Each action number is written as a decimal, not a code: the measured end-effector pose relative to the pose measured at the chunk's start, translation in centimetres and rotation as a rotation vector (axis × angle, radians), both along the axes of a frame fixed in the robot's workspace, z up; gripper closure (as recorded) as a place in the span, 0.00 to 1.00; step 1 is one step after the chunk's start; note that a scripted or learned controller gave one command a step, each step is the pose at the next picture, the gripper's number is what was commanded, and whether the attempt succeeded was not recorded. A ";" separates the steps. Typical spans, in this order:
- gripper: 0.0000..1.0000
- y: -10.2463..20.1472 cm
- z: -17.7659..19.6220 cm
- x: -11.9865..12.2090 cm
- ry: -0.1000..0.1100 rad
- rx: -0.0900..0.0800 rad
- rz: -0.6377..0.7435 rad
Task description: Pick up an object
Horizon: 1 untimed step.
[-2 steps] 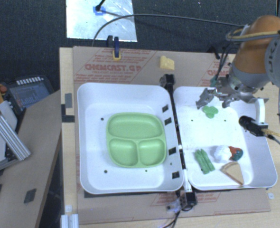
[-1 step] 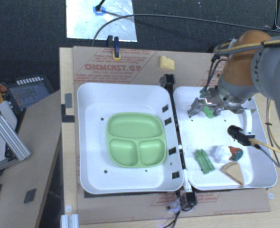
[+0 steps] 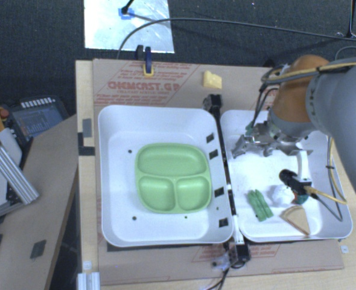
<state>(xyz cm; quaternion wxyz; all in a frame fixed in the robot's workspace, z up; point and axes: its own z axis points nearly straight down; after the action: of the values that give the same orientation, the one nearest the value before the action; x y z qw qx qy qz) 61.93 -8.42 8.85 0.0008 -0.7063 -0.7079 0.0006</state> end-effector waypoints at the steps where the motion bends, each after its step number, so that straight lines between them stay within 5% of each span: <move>1: 1.00 0.0 1.4 0.2 -0.005 -0.001 0.000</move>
<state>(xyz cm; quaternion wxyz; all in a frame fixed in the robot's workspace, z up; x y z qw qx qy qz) 62.08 -8.45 10.21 -0.0014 -0.7061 -0.7081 -0.0011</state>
